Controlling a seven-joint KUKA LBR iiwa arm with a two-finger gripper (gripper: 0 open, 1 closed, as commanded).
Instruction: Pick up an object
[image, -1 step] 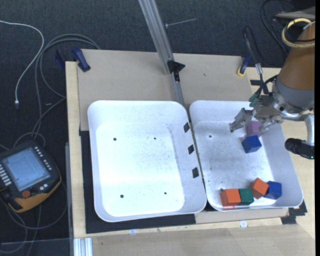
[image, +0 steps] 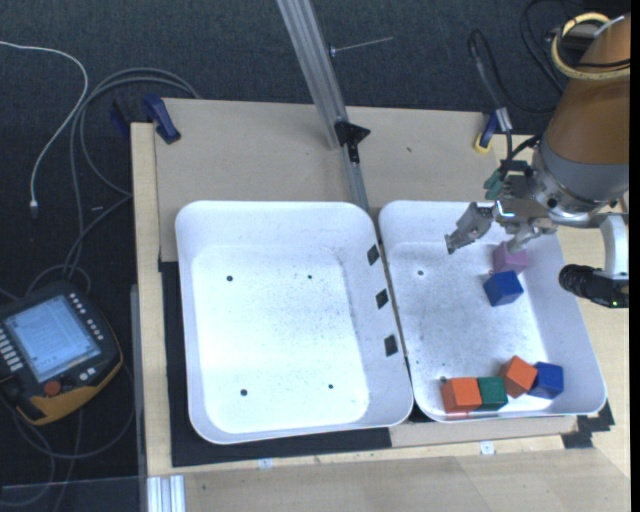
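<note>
**Open gripper poised over the right bin's upper blocks**

Pale wood bench (image: 270, 140) fills the middle of the frame, dark carpet around it, with two white bins side by side. Starting at the fingers: the gripper (image: 494, 232) hangs in the upper right of the frame with its two fingers spread apart and nothing between them. One finger (image: 466, 232) reaches out to the left over bare bin floor; the other sits just above a pink block (image: 512, 257). Just below the pink block, touching or nearly so, lies a blue block (image: 503, 288).

Further out, along the lower edge of the right bin (image: 430, 330), a row of blocks is huddled together: orange block (image: 461, 393), green block (image: 491, 391), a second orange block (image: 520, 374) and a second blue block (image: 548, 378). The left bin (image: 200, 300) lies mid-frame, and a teach pendant (image: 52, 345) rests on the floor at far left.

By my reading, the step in hand is the approach, with no grasp made yet. The pink block looks the likeliest target. The next move calls for centring the open fingers over it, descending and closing without nudging the blue neighbour.
</note>
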